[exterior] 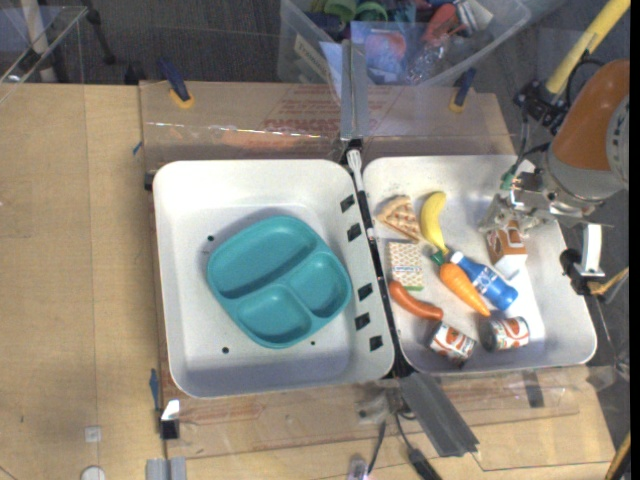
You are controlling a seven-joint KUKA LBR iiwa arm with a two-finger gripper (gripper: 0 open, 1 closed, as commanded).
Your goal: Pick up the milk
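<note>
The milk [505,243] is a small brown-and-white carton standing in the right bin [560,298], near its right side. My gripper [517,216] hangs directly over the carton's top, with the orange-banded arm coming in from the right. Its fingers stand open on either side of the carton's upper end, and nothing is clamped between them. The carton rests on the bin floor.
Close to the left of the milk lie a blue-and-white bottle [492,284], a carrot [458,279] and a banana [433,220]. A waffle [398,216], a hot dog [415,302] and two cans [452,341] are also there. A teal divided plate [277,281] sits in the left bin.
</note>
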